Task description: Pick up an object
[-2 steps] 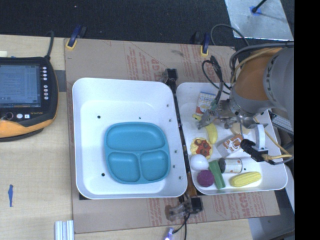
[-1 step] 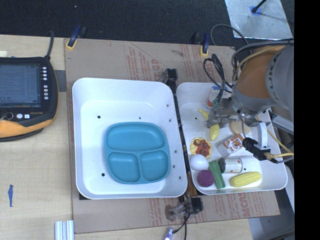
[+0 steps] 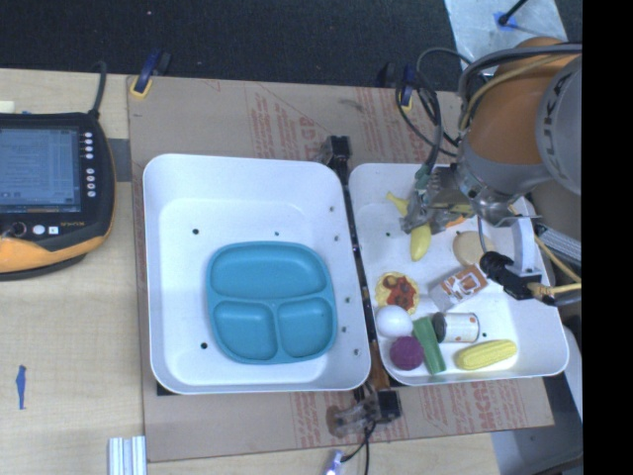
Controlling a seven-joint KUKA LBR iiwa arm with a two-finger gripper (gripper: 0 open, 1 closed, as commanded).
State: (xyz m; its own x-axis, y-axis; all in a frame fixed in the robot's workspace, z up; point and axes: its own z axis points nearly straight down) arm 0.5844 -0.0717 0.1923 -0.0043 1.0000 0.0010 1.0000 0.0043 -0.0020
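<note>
My gripper (image 3: 417, 220) hangs low over the back left part of the right bin (image 3: 374, 188). A small yellow banana (image 3: 420, 244) lies right under its tip and seems to touch it. The gripper body hides the top of the banana. Another yellow piece (image 3: 396, 203) pokes out just left of the gripper. Nothing is lifted off the bin floor.
The front of the right bin holds a pizza slice (image 3: 398, 290), a white egg (image 3: 394, 321), a purple ball (image 3: 406, 352), a green stick (image 3: 429, 342), corn (image 3: 484, 354), a can (image 3: 458, 327) and a red-white pack (image 3: 461, 283). The left bin (image 3: 178, 216) holds a blue divided plate (image 3: 269, 301). A tablet (image 3: 45, 181) lies far left.
</note>
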